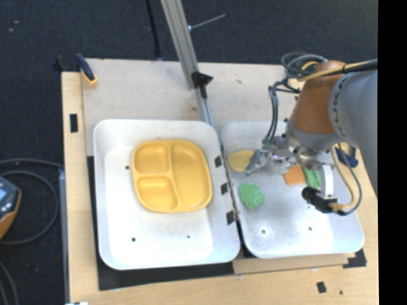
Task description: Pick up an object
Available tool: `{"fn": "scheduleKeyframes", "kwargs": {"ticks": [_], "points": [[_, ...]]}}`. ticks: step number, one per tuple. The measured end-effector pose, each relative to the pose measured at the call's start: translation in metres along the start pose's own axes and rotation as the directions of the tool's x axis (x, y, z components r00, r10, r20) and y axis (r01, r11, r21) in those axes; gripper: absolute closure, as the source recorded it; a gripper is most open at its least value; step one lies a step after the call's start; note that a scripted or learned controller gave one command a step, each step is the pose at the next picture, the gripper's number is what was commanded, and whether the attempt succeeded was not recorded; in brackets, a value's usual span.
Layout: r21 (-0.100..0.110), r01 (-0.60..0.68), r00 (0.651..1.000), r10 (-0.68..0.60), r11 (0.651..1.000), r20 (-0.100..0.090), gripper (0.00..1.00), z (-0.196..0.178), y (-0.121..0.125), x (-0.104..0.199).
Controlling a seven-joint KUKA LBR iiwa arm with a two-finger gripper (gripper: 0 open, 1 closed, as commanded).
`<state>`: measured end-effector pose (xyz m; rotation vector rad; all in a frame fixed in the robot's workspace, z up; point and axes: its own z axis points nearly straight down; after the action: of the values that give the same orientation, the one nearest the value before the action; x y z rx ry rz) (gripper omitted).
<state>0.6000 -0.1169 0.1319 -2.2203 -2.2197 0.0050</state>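
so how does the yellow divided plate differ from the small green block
The yellow divided plastic plate lies in the left white bin; the small green block lies in the right white bin. The plate is far larger, flat and split into three compartments; the block is compact and chunky. The gripper hovers close above the block, well away from the plate. Both rest untouched on their bin floors.

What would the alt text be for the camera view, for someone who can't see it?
A grey and orange robot arm reaches from the right into the right bin, its gripper low beside a pale yellow object, with a green object just below and an orange object under the wrist. The left bin holds a yellow divided plate.
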Motion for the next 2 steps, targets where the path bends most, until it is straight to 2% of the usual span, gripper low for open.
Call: {"fn": "scheduleKeyframes", "kwargs": {"ticks": [1, 2], "points": [[-0.002, -0.001, 1.000, 0.001, 1.000, 0.000, 0.00, 0.033, 0.000, -0.001], [-0.009, -0.005, 1.000, 0.005, 1.000, 0.001, 1.00, 0.019, 0.002, -0.002]]}}
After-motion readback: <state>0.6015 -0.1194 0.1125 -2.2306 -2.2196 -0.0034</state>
